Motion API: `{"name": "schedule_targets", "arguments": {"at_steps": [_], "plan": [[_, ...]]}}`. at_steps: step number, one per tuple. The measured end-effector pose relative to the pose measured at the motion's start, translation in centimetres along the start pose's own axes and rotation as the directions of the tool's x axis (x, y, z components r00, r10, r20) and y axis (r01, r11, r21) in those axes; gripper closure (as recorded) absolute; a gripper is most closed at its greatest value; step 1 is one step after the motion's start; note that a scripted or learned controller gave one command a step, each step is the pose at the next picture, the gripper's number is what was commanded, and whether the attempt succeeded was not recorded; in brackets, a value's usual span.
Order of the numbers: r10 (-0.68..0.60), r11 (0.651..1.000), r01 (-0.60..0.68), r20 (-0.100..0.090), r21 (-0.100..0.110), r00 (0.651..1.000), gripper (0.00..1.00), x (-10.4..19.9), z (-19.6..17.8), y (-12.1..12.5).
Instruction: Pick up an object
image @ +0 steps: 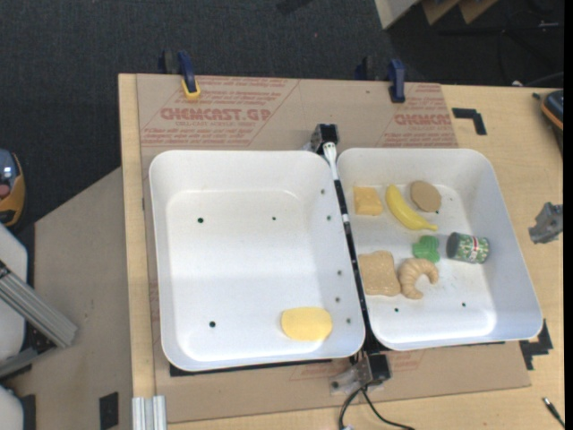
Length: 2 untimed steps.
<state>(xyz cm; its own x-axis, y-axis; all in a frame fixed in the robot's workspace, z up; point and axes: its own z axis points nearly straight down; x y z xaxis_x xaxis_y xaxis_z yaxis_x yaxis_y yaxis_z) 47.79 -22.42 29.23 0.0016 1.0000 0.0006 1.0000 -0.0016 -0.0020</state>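
The pick has not started: nothing is lifted, and every object lies loose in the two bins. Whether the hand is open or closed cannot be told from this picture. Measured from the right side, where the hand comes in, the right bin [515, 271] is the closer one and holds most of the choices. The small can [468, 248] lies on its side nearest that approach, with a green piece [427, 247] touching it on the far side. Beyond these are a croissant [418, 276] pressed against a slice of bread [379, 273], and further back a banana [407, 209] between a brown biscuit [425, 195] and a yellow block [367, 201]. The yellow oval [306, 323] lies alone in the left bin [161, 240], farthest from the hand's reach. The next move, I judge, is to choose one target and come down over it. The lone oval offers free room all round, while the crowded pieces risk a nudge or a double grab.
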Motion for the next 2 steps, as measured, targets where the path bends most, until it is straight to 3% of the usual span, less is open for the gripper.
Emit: {"name": "schedule_targets", "arguments": {"at_steps": [2], "plan": [[-0.002,1.0,0.002,0.002,-0.003,1.0,1.0,0.0,1.32,1.08]]}}
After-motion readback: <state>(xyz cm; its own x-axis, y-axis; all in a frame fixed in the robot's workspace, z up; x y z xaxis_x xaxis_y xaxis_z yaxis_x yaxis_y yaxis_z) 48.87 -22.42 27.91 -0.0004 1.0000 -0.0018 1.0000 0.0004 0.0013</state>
